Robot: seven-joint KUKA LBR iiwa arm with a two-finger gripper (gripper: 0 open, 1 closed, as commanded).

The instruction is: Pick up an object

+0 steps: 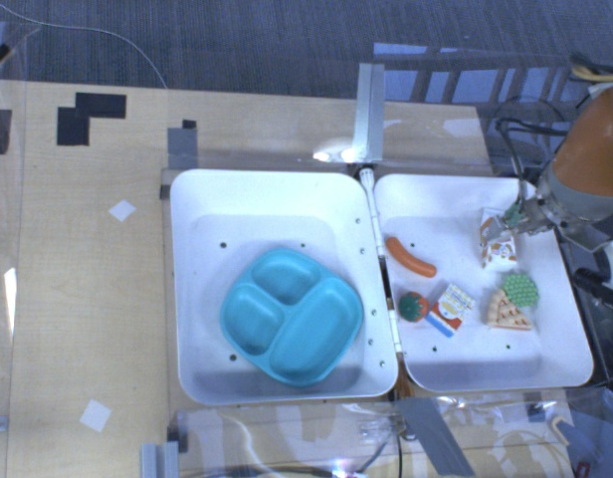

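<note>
Camera view. Gripper (520, 214) at 2 o'clock of right bin (575, 366), touching top of crinkled white packet (498, 244); grip state cannot tell.

Step judged: descend on packet. Advice: centre over packet, close across narrow width.

Other stock:
- orange sausage (410, 257), smooth, cylindrical
- waffle wedge (509, 312), gridded
- green ball (413, 307)
- left bin (187, 267): teal sectioned plate (292, 315), glossy plastic

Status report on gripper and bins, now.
Gripper over right bin's far right, above white carton. Grip unconfirmed. Orange sausage, waffle piece lie apart, unobstructed.
</note>
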